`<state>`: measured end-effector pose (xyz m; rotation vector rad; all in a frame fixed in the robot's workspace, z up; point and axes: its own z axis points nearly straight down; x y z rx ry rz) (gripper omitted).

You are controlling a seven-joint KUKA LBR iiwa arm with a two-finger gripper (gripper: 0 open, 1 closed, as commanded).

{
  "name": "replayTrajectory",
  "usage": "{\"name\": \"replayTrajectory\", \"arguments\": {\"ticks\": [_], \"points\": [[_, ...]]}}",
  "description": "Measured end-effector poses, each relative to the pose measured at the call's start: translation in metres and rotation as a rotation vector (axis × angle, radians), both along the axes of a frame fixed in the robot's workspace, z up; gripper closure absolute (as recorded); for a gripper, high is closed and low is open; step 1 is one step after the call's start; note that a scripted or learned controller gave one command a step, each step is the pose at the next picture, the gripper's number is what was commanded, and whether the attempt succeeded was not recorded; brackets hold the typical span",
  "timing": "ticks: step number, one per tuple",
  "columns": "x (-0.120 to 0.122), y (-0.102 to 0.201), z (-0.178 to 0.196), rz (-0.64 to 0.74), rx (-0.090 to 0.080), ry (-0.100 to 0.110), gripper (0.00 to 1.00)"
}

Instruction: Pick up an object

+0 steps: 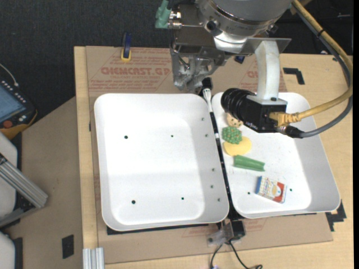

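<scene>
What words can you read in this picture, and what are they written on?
"CHEMCAST G.P": big red letters on the brown board behind the bins. The last letters run under the arm, so more may follow.
Smaller red lines above and below those letters on the board: too small to read.
Small carton in the right bin: blue, white and red print, too blurred to read.

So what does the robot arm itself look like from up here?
The arm is a thick grey cylinder with an orange band on top and a silvery metal gripper mount. A white bracket carries a black cylindrical unit, and a yellow cable plugs into it.
</scene>
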<state>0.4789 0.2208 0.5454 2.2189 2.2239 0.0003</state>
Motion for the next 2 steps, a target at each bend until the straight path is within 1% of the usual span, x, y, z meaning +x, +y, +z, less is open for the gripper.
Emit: {"name": "replayTrajectory", "arguments": {"ticks": [2], "points": [[0.001, 0.001, 0.021, 0.002, 0.002, -0.004, 1.0]]}}
